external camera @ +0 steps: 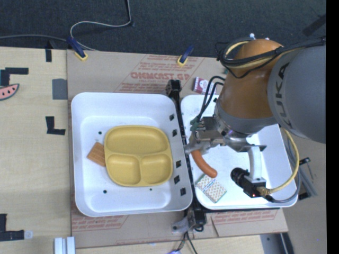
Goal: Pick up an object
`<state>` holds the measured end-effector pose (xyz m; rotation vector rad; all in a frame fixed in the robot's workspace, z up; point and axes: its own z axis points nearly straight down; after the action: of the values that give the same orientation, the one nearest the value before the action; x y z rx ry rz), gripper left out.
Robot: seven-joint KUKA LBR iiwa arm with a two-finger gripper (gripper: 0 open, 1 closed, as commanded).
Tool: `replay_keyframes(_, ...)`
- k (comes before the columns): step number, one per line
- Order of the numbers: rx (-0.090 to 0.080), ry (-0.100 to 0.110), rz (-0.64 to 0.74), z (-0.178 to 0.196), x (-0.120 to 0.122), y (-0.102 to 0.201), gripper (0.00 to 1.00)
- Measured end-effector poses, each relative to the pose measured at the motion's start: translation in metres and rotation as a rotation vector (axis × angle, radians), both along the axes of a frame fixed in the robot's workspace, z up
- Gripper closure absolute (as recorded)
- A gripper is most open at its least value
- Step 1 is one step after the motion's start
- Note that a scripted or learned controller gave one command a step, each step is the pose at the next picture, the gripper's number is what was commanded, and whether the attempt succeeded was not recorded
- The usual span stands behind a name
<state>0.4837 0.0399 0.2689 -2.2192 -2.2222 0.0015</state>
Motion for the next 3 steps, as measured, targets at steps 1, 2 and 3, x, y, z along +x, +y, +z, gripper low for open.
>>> replay_keyframes(1,-0.001,0.0,-0.001,-0.004,0.0,0.003,1.0)
replay_keyframes(2,-0.001,0.0,-0.001,-0.005,0.0,0.015,1.0)
replay_keyframes(3,-0.001,0.001,-0.001,-0.005,0.003,0.025,1.0)
